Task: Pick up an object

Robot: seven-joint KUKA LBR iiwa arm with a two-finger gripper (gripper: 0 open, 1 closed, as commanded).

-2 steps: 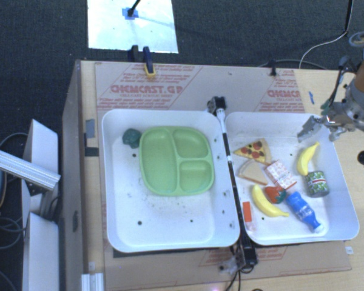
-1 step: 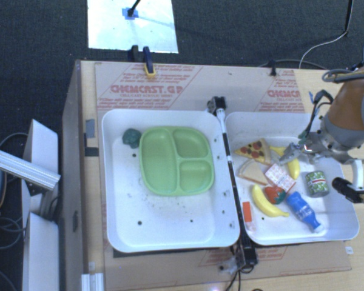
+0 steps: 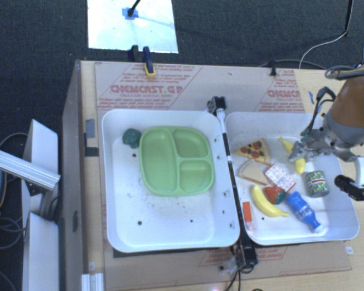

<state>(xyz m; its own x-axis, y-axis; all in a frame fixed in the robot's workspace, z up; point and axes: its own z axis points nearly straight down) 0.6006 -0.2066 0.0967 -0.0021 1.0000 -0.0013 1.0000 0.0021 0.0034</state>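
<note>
I had the hand low in the right bin, beside a yellow piece; its grip I couldn't tell. I'd centre over that piece before closing.

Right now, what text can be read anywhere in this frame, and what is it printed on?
"CHEMCAST GP": red print on the board under the bins, behind the left bin.
Same print behind the right bin: too slanted and cut off to read.
Can and bottle labels: too small to read.
</note>
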